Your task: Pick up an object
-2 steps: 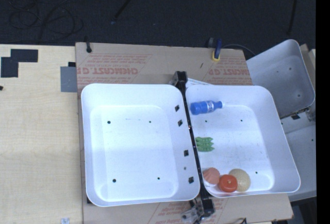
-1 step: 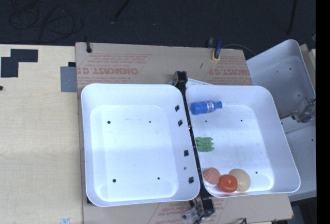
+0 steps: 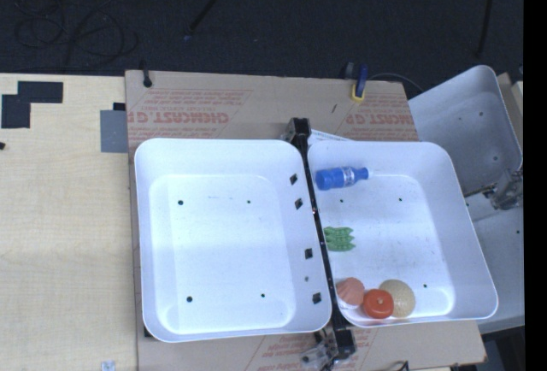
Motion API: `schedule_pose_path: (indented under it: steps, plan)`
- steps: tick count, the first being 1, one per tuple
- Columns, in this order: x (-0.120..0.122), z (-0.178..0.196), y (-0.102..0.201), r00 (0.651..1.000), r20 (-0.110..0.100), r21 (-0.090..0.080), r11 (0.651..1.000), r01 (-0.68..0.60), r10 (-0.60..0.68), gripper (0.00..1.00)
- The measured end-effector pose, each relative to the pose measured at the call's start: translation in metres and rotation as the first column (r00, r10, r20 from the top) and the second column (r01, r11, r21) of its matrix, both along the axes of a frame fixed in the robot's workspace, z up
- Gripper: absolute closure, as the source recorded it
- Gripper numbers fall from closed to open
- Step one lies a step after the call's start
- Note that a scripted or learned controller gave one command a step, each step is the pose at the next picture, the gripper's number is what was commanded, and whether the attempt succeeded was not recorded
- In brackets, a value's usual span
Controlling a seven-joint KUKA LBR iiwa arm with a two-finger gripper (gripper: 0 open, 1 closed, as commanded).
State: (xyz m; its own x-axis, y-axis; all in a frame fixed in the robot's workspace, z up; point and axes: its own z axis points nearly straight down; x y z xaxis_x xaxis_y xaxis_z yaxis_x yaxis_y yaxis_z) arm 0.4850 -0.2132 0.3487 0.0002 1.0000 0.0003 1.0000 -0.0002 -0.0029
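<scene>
A blue bottle (image 3: 341,178) lies on its side near the back left corner of the right bin (image 3: 461,224). A small green object (image 3: 338,238) rests against that bin's left wall, halfway down. At the bin's front edge sit three round pieces close together: a pinkish one (image 3: 349,290), a red one (image 3: 378,303) and a pale tan one (image 3: 399,297).
The left bin (image 3: 162,190) stands beside the right one, with a black divider (image 3: 313,224) and clips between them. Both rest on a cardboard sheet (image 3: 214,108) on the wooden bench. A grey metal plate (image 3: 470,117) sits at the right.
</scene>
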Motion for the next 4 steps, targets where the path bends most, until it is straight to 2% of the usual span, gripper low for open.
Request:
schedule_pose_path:
  steps: [1,2,3,4]
  plan:
    - [-0.009,0.040,-0.001,1.000,0.006,-0.002,1.000,-0.002,0.002,1.00]
    - [0.010,-0.007,0.001,1.000,-0.003,0.001,1.000,0.000,0.000,1.00]
    - [0.003,-0.010,0.000,1.000,0.000,0.000,1.000,0.000,0.000,1.00]
    - [-0.009,0.007,-0.001,1.000,0.004,-0.001,1.000,0.003,-0.003,1.00]
